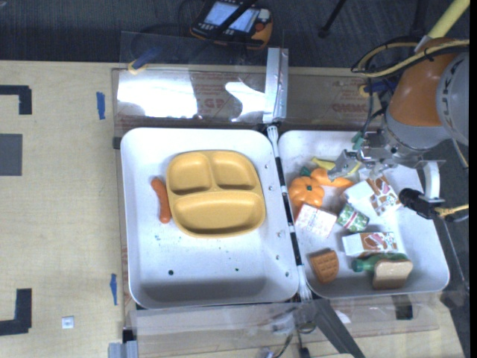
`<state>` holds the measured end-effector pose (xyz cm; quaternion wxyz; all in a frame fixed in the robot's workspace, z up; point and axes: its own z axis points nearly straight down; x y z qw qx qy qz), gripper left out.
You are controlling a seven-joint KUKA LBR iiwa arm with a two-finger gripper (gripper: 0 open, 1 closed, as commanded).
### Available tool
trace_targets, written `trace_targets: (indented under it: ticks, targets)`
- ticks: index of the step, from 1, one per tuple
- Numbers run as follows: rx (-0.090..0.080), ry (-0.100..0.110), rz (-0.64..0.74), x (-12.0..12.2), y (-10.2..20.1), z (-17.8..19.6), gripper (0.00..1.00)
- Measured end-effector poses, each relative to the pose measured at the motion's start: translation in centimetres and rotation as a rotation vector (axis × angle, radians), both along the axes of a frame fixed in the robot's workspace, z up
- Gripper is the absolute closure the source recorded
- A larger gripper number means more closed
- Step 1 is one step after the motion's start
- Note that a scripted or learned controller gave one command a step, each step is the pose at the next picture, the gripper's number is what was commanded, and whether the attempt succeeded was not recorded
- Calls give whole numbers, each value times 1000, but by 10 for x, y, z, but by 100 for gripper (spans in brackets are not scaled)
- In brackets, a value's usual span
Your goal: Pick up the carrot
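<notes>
carrot [162, 200] in left bin [141, 267], touching yellow tray [216, 192] left edge | hand [358, 157] over right bin [436, 263] far side | grip state cannot tell

A pale wooden counter [59, 200] was marked with black tape corners [20, 99] and blue tape strips [100, 104]. Dark carpeted floor [89, 13] was seen beyond, where a handheld control pendant [229, 19] was laid.

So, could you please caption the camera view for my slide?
Grey arm's gripper above cluttered right white bin; orange carrot lies beside yellow divided plate in left.
</notes>
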<state>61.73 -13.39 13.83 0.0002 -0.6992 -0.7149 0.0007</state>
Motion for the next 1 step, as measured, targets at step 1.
trace_targets:
  ticks: [1]
  targets:
    - [-10,-31,-6,-2,12,-29,0]
